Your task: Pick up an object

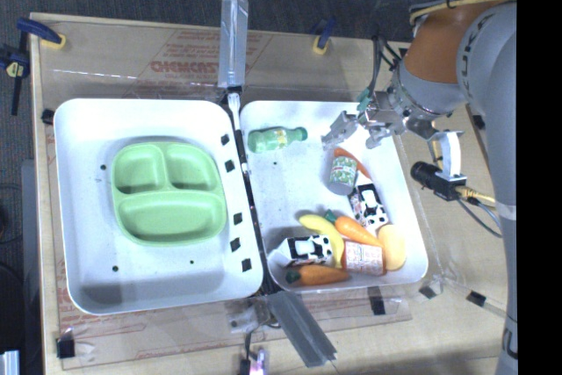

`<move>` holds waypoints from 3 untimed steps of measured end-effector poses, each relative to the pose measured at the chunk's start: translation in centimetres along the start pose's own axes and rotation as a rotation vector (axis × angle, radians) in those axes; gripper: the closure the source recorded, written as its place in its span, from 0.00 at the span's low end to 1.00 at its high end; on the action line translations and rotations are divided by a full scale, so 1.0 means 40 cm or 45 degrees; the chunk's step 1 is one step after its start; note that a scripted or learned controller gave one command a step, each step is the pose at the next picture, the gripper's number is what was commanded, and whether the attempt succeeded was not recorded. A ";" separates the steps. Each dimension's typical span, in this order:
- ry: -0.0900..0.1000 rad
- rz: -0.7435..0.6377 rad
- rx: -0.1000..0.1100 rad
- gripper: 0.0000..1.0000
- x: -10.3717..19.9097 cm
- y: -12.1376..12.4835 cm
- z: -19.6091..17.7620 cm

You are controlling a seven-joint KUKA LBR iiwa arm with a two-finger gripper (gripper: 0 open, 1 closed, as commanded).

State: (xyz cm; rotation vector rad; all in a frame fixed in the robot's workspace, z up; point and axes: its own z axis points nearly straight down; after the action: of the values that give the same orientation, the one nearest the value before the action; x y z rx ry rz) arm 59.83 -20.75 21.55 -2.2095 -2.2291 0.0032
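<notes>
Hovering over the far right corner of the right bin [413, 189], the end effector [351, 129] is spreading its fingers wide, with nothing between them. Its grey arm [492, 83], with the orange band [439, 48], is reaching in from the right edge of the worktop [132, 57].

Just below the fingers, a small can with a red and green label [343, 170] is lying near the bin's right wall. A green bottle [275, 138] is lying on its side near the far left corner of the same bin, well apart from the can. Toward the near edge, a black and white cow toy [370, 205], a banana [320, 227], a carrot [360, 229] and other small items are lying crowded together, touching.

A green divided plate [167, 193] is sitting in the middle of the left bin [70, 189].
</notes>
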 end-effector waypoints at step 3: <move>0.000 -0.160 -0.002 0.00 -0.007 -0.126 0.082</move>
State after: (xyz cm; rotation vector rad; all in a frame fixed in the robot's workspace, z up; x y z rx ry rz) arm 54.76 -21.07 18.30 -2.0661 -2.3641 0.0016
